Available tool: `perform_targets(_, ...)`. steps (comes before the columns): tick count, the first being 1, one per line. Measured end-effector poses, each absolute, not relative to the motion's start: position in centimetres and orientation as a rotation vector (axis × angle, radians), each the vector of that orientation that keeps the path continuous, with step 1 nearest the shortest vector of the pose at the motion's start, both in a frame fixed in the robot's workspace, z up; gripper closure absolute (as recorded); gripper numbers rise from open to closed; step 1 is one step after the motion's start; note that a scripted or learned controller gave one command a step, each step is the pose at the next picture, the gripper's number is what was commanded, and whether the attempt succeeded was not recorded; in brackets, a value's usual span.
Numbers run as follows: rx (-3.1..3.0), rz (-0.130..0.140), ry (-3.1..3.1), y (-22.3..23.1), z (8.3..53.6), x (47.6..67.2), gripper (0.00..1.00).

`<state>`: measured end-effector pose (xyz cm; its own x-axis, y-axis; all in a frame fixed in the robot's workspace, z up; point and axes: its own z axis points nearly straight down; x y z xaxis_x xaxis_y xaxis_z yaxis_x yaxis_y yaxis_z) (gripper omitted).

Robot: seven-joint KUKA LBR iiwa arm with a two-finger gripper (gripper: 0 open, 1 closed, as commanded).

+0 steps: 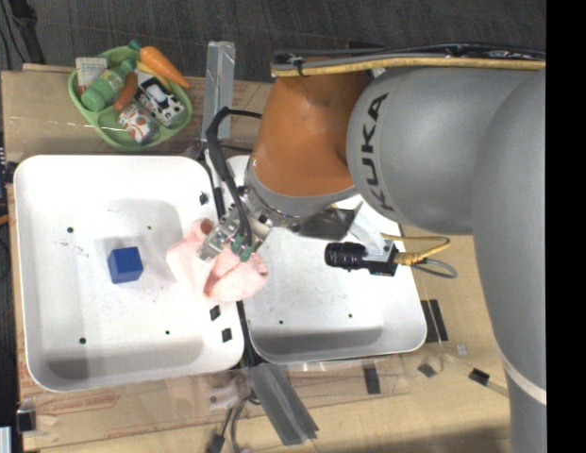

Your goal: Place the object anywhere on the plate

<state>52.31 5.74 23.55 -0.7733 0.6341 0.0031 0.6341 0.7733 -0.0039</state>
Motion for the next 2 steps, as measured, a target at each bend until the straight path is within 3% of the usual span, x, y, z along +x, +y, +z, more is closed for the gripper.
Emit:
perform_targets(1, -0.446, 0.002, -3.109, 11.0, 24.0, 52.0, 1.00)
perform_targets(2, 0.009, 0.002, -3.139, 12.8, 23.0, 51.9, 1.00)
